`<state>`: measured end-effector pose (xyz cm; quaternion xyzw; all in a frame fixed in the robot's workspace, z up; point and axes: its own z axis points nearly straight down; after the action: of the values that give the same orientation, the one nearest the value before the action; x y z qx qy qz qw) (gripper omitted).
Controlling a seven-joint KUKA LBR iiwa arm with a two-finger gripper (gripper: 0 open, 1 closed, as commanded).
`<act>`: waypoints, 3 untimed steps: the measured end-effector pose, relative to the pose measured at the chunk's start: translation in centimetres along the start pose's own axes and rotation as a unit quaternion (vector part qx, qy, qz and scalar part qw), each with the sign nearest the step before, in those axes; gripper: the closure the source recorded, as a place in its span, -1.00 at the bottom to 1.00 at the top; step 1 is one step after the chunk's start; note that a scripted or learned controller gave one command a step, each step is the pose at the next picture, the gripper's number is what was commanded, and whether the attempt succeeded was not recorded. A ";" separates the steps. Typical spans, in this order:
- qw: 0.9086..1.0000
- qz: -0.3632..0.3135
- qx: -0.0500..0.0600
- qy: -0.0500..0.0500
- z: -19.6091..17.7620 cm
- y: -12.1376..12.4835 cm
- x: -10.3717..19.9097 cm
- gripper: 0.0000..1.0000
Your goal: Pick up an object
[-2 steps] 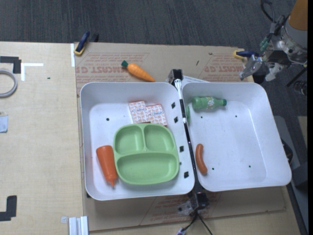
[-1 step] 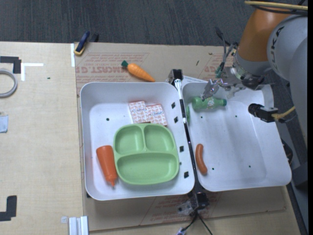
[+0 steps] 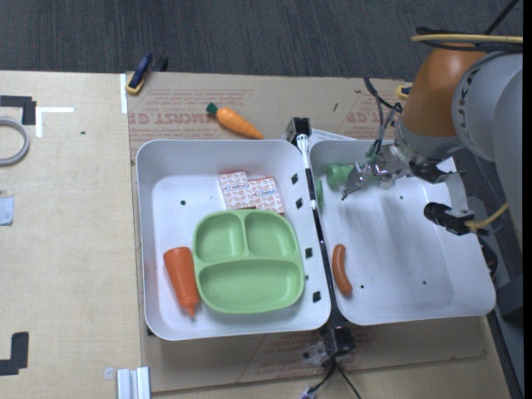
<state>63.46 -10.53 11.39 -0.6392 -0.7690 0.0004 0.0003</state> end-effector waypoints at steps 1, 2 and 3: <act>0.999 0.035 0.000 0.000 -7.8 -3.3 8.9 -1.00; 0.987 -0.161 0.000 0.000 -7.8 -6.5 11.5 -1.00; 0.968 -0.252 0.000 0.000 -8.0 -10.2 13.9 -1.00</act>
<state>50.94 1.31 19.41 -0.4250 -0.9052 0.0000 -0.0001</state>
